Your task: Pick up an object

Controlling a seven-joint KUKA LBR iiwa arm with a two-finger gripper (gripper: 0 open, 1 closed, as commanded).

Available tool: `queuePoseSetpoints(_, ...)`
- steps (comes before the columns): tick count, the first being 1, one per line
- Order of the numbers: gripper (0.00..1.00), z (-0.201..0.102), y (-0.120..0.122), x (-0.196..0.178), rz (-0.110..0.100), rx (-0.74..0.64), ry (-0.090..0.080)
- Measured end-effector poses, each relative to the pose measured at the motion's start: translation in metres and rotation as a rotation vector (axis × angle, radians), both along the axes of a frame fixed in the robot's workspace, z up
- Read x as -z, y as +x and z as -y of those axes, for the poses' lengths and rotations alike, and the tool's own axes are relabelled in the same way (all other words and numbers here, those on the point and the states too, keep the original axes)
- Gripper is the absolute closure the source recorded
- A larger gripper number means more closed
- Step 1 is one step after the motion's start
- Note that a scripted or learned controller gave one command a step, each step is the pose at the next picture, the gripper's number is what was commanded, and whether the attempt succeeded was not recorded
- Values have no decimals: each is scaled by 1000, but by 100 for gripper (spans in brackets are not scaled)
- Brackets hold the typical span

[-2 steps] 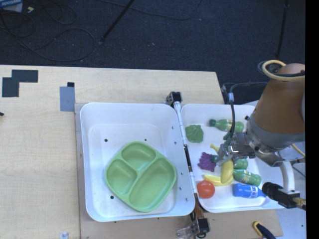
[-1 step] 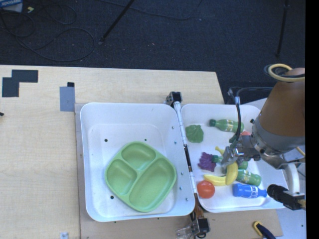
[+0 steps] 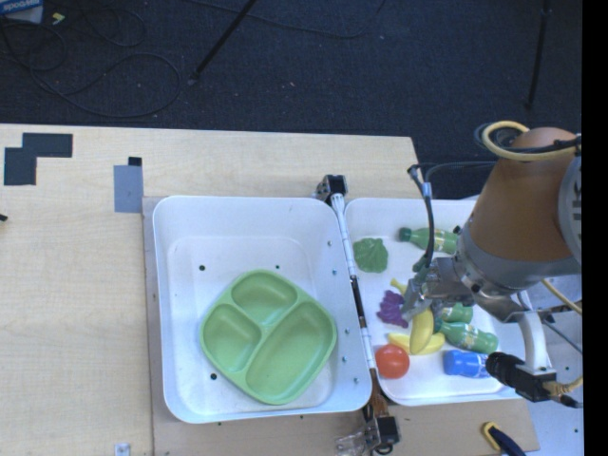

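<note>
- Overhead, the grey arm with the orange band (image 3: 524, 198) reached over the right shallow white bin (image 3: 375, 212) from the bench's right side.
- Its two-finger gripper (image 3: 423, 297) sat low over the middle of that bin, just above the toy cluster; whether it was released or clenched could not be told.
- A purple plastic grape bunch (image 3: 391, 307) lay just left of the gripper, toward the bin's left wall.
- A yellow plastic banana (image 3: 419, 334) lay directly below the gripper, touching or nearly touching it.
- A red round tomato toy (image 3: 392, 360) rested near the bin's front-left corner.
- A blue plastic block (image 3: 464, 363) lay by the front edge.
- A green leafy toy (image 3: 370, 254) lay near the left wall, toward the back.
- A green bottle-shaped toy (image 3: 424, 238) lay toward the back edge.
- The left shallow white bin (image 3: 171, 255) held a light green three-compartment plastic plate (image 3: 269, 335), toward its front-right area.
</note>
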State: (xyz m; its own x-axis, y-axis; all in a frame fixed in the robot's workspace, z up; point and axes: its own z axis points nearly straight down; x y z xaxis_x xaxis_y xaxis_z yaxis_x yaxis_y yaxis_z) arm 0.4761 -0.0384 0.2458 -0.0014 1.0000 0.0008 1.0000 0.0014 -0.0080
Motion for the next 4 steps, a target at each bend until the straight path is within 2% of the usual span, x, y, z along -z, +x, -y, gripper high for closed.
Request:
queuePoseSetpoints(1,100,26,-1,5,-1,3,0)
queuePoseSetpoints(2,100,-8,0,-23,2,-1,-1)
queuePoseSetpoints(3,100,38,-1,0,0,3,-1)
queuePoseSetpoints(4,100,-7,0,-21,2,-1,-1)
